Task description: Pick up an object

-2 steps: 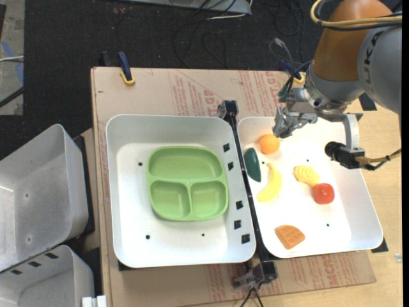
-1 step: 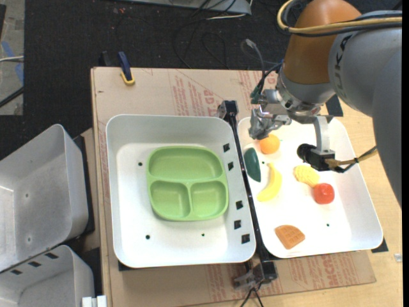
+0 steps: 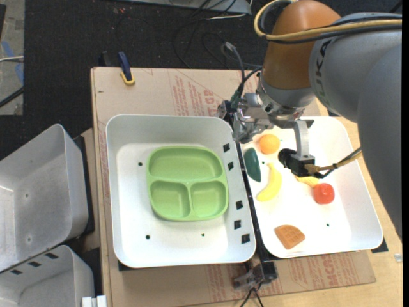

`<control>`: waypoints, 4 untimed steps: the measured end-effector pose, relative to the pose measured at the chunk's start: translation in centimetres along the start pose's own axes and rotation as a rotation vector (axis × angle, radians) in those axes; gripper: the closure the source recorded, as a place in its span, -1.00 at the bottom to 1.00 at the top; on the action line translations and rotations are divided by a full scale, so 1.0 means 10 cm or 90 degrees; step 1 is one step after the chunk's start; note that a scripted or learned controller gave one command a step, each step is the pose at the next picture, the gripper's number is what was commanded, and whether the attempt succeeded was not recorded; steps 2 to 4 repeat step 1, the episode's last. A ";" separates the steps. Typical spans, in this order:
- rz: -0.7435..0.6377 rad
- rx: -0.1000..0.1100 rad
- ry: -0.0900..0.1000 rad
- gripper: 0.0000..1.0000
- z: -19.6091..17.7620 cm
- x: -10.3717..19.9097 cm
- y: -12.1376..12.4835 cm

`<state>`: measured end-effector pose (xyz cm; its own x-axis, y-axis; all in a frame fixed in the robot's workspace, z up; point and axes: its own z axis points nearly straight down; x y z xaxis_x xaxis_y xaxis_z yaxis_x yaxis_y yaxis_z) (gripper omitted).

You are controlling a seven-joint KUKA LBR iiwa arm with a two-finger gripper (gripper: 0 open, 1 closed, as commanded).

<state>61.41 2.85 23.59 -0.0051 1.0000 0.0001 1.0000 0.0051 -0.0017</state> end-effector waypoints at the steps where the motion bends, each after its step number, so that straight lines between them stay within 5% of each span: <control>1: -0.001 -0.001 0.000 1.00 0.07 0.53 0.01; 4: -0.001 -0.001 0.000 1.00 0.07 0.53 0.01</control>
